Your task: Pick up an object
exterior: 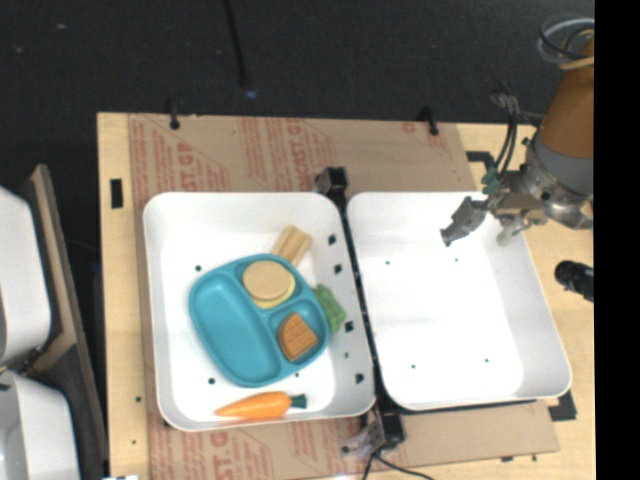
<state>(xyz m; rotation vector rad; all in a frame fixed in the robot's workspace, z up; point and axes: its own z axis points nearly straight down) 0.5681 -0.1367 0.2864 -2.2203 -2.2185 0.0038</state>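
Left bin (165, 268): blue tray (245, 323), carrot (258, 405), wooden block (292, 243) are seen.
Gripper (480, 220): over right bin (520, 368); finger state cannot be told.

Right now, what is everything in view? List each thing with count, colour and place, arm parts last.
Bins: two, white, side by side on the bench.
Divided tray: one, blue, in the left bin.
Round cracker: one, tan, in a tray compartment.
Waffle-like piece: one, brown, in another tray compartment.
Carrot: one, orange, left bin's front edge.
Wooden piece: one, beige, behind the tray.
Leafy item: one, green, right of the tray.
Arm: one, grey and orange, right side.
Gripper: one, grey, over the right bin's back area.
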